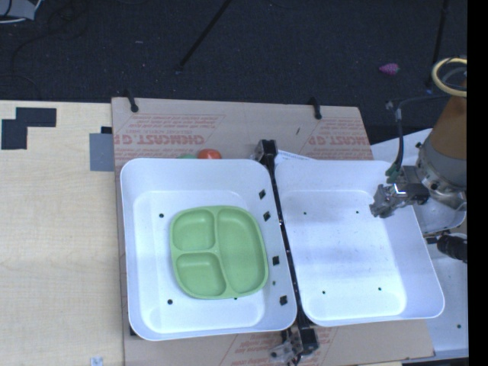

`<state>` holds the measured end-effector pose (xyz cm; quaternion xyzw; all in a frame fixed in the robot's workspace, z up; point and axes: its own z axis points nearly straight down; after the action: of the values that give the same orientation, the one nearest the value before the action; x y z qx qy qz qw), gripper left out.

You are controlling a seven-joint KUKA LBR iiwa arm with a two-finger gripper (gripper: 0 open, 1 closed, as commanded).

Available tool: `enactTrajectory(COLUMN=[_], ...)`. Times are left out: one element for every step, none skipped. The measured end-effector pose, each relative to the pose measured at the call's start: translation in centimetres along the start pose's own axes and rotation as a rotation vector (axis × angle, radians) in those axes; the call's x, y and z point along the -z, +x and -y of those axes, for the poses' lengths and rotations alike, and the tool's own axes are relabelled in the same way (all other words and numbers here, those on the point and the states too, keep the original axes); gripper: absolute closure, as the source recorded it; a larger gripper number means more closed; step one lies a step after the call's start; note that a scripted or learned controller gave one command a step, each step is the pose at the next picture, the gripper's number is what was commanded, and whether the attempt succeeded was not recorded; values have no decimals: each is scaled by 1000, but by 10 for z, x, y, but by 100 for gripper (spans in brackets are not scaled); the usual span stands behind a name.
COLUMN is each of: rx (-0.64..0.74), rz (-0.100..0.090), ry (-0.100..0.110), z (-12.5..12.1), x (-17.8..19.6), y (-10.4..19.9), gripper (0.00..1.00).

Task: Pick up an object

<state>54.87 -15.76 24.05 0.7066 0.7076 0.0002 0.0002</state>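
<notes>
Green divided plate [219, 252] lies flat in the left bin [145, 204], slightly toward the 3 o'clock side of the bin floor, close to the black clips along the divider [276, 242]. Plate is a rounded rectangle with three compartments: two smaller ones stacked on its 9 o'clock side, one long one on its 3 o'clock side. Long axis runs roughly 12 to 6 o'clock, tipped a little so the top end leans toward 11. Open side faces up; all three compartments hold nothing that I can make out. Right bin [412, 296]: white floor with a few small dark dots, which I cannot identify further. My gripper [385, 203] sits over the right bin's 2 o'clock corner, at its rim, well apart from the plate; my arm [450, 139] comes in from 3 o'clock. Finger state: cannot tell, the tip is small and blurred against the white wall. Nothing visible in my grasp. Behind the left bin at 12 o'clock, a small red-orange object [209, 155] and a bit of green beside it peek over the back rim, resting on the cardboard sheet [229, 132] under both bins.
</notes>
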Motion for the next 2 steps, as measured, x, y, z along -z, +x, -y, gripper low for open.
enactTrajectory(rx=[4, 4], rz=[-3, -3], ry=[2, 4], z=[-4, -4], x=[8, 9], y=[53, 112], gripper=[100, 100])
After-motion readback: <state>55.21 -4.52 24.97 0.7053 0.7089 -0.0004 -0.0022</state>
